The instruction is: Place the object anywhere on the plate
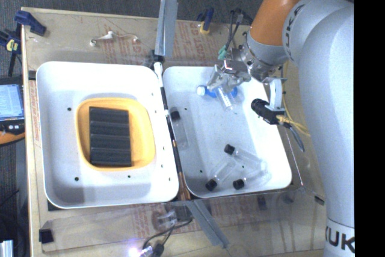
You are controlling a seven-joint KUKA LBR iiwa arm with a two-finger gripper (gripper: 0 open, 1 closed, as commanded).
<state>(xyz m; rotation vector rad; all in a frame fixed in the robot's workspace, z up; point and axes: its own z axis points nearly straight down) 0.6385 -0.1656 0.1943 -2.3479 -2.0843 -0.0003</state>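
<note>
Claw (224, 78) low at back edge of right bin (192, 180), over clear tube with blue cap (215, 92). Tube sits right at fingertips; cannot tell whether pinched or just touched, finger spacing unreadable. Three more clear vials with black caps (237, 170) lie at front of same bin, well apart from claw. Left bin (51, 129) holds yellow plate (143, 129) with black ribbed block (110, 135) on it. Both bins side by side on bench (72, 30).
</note>
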